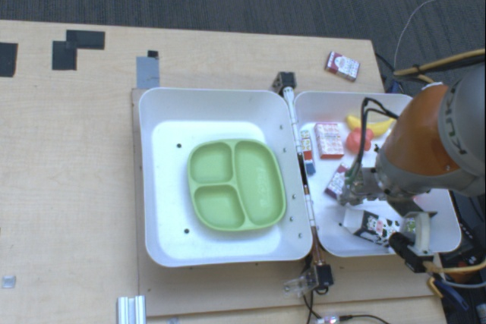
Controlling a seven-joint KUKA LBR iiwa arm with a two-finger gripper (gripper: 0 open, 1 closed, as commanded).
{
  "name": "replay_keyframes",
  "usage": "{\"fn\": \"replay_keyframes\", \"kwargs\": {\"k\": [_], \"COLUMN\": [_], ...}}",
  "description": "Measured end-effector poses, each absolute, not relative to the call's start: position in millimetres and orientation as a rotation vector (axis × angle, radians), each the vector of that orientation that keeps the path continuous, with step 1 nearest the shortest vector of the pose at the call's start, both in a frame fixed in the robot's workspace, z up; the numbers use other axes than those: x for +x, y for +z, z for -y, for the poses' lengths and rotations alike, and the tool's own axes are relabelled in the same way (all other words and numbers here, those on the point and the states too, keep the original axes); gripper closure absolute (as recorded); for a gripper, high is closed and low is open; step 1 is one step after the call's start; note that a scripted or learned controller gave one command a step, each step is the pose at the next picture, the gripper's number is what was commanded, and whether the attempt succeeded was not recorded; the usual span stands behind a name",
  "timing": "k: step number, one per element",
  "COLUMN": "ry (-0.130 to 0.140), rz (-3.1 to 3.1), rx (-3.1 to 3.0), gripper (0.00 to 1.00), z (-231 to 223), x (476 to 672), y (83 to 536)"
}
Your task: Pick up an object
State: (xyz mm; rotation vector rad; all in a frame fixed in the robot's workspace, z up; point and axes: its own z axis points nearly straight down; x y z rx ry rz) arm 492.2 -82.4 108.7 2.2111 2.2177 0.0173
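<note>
- The arm [437, 140], grey with an orange band, rises closest to the lens and leans in from the right over the right bin [448, 239].
- Its gripper [355, 190] hangs low in that bin's left half; the wrist covers the tips, so I cannot tell whether they are spread or closed, and nothing shows between them.
- The nearest candidate is a small packet [336, 183], touching or just left of the gripper, tilted with its long axis running up-right to down-left.
- A black-and-white packet [372, 225] lies just below the gripper, toward the front wall.
- A red-and-white box [329, 139], a red fruit [358, 140] and a banana [363, 122] sit further back, above the gripper.
- My judgement: the pick turns on the small packet, which wants a slight shift left.
- The left bin [163, 186] holds a green tray [235, 184], well apart; a loose carton [342, 66] lies on the worktop [68, 186].
</note>
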Motion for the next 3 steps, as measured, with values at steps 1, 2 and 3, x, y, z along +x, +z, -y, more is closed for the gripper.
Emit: {"fn": "replay_keyframes", "kwargs": {"k": [1, 2, 3], "ry": [0.017, 0.007, 0.013], "rz": [-2.218, -2.219, -2.217], "rx": [2.211, 2.218, 2.213], "gripper": [0.00, 0.00, 1.00], "z": [82.4, 83.1, 82.9], "x": [492.2, 488.6, 490.8], "y": [108.6, 86.7, 98.2]}}
